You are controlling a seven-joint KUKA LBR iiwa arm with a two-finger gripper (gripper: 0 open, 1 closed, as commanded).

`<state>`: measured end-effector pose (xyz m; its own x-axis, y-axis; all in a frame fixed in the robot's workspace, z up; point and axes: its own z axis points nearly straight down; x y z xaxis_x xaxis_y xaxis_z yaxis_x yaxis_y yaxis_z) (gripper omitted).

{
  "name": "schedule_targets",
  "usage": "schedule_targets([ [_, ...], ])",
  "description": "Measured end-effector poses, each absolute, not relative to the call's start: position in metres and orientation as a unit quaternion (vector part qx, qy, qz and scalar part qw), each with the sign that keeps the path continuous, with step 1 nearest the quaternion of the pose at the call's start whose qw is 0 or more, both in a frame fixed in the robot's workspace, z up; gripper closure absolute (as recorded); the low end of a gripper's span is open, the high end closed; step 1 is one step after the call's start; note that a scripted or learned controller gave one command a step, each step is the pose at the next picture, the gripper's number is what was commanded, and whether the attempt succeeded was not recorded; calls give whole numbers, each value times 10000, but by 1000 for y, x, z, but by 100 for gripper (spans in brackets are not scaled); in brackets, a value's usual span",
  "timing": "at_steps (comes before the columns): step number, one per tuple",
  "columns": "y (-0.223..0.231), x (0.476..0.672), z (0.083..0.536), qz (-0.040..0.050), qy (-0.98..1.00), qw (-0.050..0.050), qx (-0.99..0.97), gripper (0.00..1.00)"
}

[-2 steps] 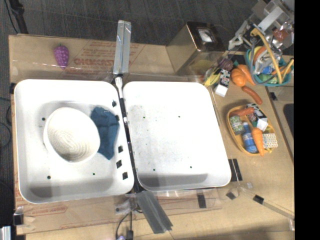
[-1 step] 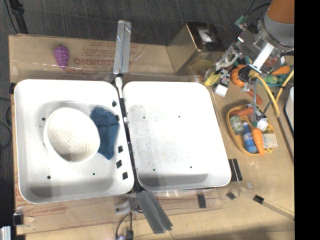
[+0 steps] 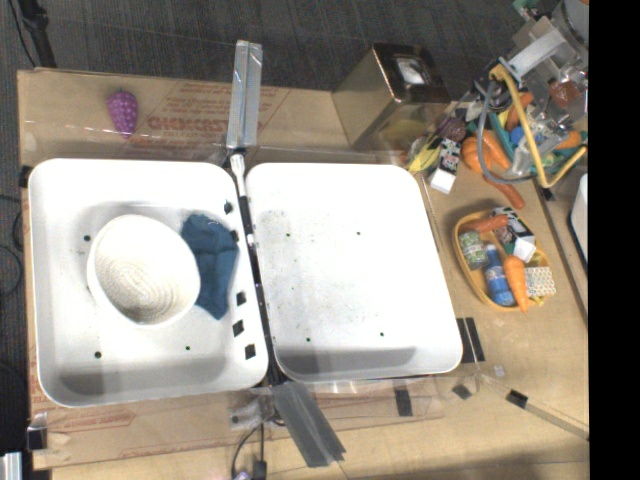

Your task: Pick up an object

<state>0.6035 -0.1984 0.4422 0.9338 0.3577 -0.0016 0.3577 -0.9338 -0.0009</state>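
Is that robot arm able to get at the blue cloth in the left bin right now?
Probably yes. The blue cloth lies uncovered in the left bin, open from above, and only its left edge touches the white woven hat. The arm sits at the upper right, so it must cross over the right bin.

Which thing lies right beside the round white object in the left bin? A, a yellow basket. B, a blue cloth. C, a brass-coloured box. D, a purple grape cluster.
B: the blue cloth lies against the right edge of the round white object inside the left bin, while the other things sit outside the bins.
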Motion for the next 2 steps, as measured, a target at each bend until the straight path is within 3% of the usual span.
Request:
schedule_targets([
  [1,-208,642,441,11,-1118,5,-9937,0],
  [2,-205,643,450,24,-1165,19,-9932,100],
])
